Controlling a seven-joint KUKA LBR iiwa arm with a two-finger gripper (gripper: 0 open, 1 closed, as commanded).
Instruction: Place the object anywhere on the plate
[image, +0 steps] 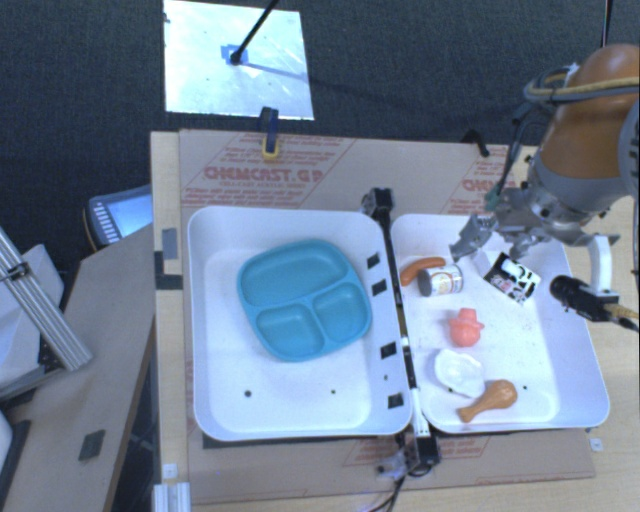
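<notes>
From the camera above the bench we see the blue divided plate (303, 298) lying in the left bin (215, 400), nothing on it. In the right bin (580, 395) lie a hot dog (421, 268), a small can (441, 281), a pink toy (465, 327), a white piece (459, 368) and a drumstick (489, 398). The gripper (497, 240) hangs over that bin's far end, fingers spread and holding nothing, just beyond the can

Robotics lab, white bins (215, 300), robot arm (585, 130)
</notes>
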